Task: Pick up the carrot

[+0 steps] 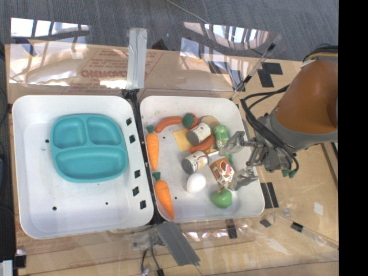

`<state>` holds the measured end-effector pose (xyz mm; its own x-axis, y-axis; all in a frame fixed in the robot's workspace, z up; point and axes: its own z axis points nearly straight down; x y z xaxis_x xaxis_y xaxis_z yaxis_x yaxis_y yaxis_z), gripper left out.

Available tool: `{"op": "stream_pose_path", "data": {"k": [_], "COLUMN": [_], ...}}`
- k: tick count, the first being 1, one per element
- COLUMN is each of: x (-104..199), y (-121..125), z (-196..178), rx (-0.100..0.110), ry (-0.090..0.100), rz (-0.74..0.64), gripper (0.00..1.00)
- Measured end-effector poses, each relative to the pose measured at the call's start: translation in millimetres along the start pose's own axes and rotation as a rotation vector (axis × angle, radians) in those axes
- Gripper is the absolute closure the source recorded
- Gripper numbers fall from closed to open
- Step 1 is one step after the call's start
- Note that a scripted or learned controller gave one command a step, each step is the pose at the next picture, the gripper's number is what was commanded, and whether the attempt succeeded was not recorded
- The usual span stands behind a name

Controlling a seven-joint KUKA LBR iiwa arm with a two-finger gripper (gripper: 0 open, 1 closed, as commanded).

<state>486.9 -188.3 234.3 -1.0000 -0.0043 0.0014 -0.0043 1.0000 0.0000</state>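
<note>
Lowest in the frame, at the front of the bench, a strip of grey tape point(175, 245) runs out from under the seam between the two bins.

Left bin point(23, 154): it holds one item, a teal compartment plate point(88, 147) with two small sections at the back and one long section at the front. It lies flat, near the middle.

Right bin point(172, 105): contents, left to right.
1. Two carrots lie along the left wall. The upper carrot point(152, 150) has its green top toward the back. The lower carrot point(163, 198) lies just beyond it, toward the front corner, tip close to the front wall.
2. An orange sausage-shaped piece point(168, 123) lies near the back wall, with a dark green round item point(189, 119) at its right end.
3. A yellow cheese wedge point(182, 138) sits under a small can point(199, 133). A second can point(195, 162) lies on its side below it.
4. A white egg point(196, 183) rests near the front.
5. A printed snack packet point(222, 173) lies tilted beside the egg, and a green pepper-like item point(222, 198) sits near the front wall, below the packet.

My claw point(240, 161) is positioned over the right side of this bin, beside the packet. Its two fingers are spread apart, one above point(232, 143) and one below, with nothing between them. Both carrots are well apart from it, across the bin.
</note>
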Motion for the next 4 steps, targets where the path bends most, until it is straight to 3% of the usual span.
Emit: {"op": "stream_pose_path", "data": {"k": [1,2,3,4], "x": [8.0,-39.5,-98.9,-94.5], "y": [17.6,44.0,56.4,83.7], "z": [88.7,112.5,142.4,137.3], "rx": [-0.004,-0.001,-0.001,0.017], "ry": [0.006,-0.002,-0.003,-0.007], "rz": [-0.127,-0.388,-0.512,-0.768], "gripper": [0.0,0.0,0.0,0.0]}}
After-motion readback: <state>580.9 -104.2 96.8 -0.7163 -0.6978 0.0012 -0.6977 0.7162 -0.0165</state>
